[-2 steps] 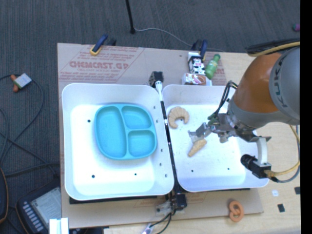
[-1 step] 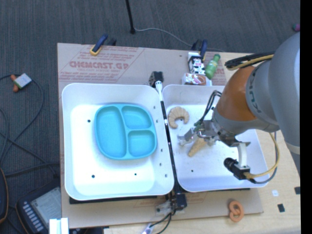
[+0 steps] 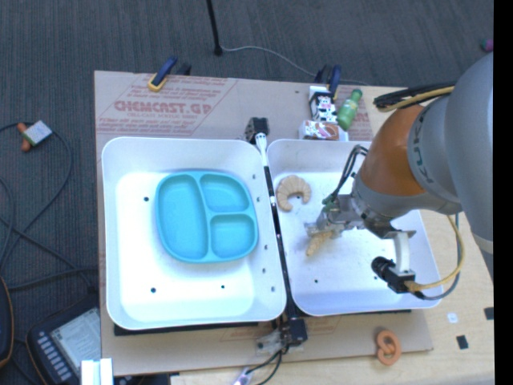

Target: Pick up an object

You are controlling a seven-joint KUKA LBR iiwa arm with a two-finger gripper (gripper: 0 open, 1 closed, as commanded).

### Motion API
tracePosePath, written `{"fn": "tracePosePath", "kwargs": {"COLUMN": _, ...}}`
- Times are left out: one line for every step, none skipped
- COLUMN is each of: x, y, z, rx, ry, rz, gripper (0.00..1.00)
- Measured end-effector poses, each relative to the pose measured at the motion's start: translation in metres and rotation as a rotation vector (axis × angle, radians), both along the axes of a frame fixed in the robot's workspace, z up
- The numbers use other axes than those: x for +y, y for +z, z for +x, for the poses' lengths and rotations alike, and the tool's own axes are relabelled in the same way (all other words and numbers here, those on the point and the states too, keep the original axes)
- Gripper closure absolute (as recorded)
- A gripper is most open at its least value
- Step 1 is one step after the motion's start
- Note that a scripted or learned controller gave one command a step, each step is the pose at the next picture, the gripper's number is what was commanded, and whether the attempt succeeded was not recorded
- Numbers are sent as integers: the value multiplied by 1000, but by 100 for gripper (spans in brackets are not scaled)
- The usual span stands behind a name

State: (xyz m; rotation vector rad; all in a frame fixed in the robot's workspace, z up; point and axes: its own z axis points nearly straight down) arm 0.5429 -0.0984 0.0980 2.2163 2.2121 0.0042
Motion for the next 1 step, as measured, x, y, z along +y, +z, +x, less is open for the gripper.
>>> {"fn": "tracePosePath", "kwargs": {"x": 43, "y": 87, "z": 41, "rx": 8, "ry": 3, "rz": 5, "gripper": 100}}
